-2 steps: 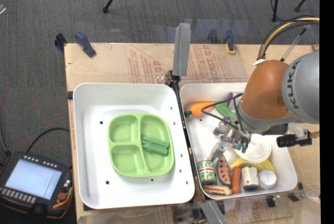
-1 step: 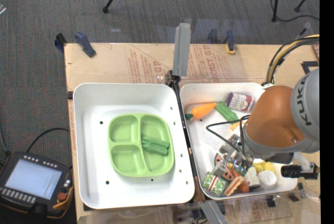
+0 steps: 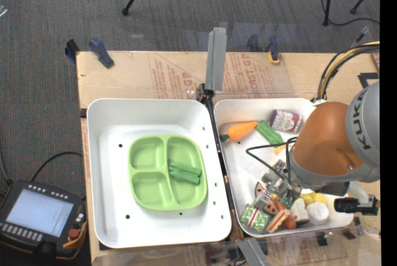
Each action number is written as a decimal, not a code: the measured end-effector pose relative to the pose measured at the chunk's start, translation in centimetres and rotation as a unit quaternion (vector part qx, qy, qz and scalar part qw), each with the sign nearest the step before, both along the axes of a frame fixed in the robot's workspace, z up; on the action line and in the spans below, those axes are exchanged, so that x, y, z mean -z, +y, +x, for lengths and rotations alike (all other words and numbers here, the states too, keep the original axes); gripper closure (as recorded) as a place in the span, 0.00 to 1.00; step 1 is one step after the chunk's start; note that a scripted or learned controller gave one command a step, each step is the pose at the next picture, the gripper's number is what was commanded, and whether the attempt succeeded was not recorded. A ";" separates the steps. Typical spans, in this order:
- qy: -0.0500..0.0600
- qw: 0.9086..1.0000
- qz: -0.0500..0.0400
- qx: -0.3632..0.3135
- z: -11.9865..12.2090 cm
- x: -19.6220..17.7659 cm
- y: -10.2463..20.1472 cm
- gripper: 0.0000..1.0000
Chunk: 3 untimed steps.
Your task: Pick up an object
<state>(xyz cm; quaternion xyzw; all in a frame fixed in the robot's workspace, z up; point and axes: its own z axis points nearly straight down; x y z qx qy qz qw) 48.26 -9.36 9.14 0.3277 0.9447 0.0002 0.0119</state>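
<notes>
- Toy food, a heap of small coloured plastic pieces (image 3: 273,206), is lying at the near end of the right shallow white bin (image 3: 231,167), and you are seeing the grey arm with its orange band (image 3: 322,147) leaning over it, probably because that pile offers the most targets.
- You are looking at the left shallow white bin (image 3: 102,196) holding a light green divided plastic plate (image 3: 149,175), with a darker green bean-like toy (image 3: 185,172) resting across its divider.
- Your two-finger gripper (image 3: 276,187) is hanging low just above the heap; I cannot tell its state, since cables and the wrist are blocking it.
- An orange plastic carrot (image 3: 240,129) and a purple-labelled packet (image 3: 285,120) are lying well apart from the heap, at the far end.
- Pieces under the arm are staying hidden from you.
</notes>
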 end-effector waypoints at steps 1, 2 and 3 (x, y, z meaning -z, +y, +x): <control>0.012 1.000 0.004 -0.014 -0.7 0.6 -2.2 0.00; 0.013 0.999 0.004 0.033 4.8 0.6 -1.2 0.00; 0.015 0.996 0.005 0.091 -0.8 0.7 0.0 0.00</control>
